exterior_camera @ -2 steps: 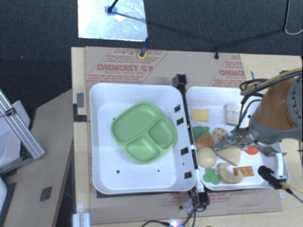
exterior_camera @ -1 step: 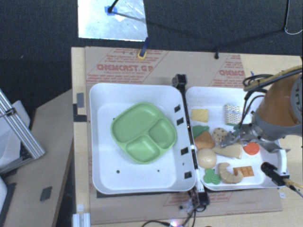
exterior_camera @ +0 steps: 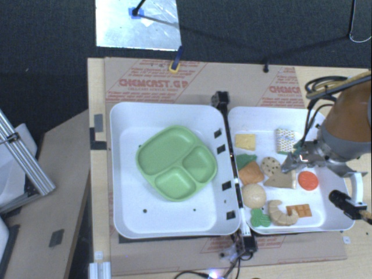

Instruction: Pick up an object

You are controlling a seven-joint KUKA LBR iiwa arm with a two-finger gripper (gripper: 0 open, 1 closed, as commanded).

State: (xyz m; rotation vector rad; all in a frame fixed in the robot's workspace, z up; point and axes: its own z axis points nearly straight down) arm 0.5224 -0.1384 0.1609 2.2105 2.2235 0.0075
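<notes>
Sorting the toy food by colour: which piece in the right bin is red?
The round red piece, beside the tan wedge near the gripper; no other piece is red.

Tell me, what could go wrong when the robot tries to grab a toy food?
1. The toy foods lie crowded in the right white bin. The claw hangs near the round speckled cookie and tan wedge, so it may nudge one aside.
2. The flat round red slice lies low and might slip free.
</notes>
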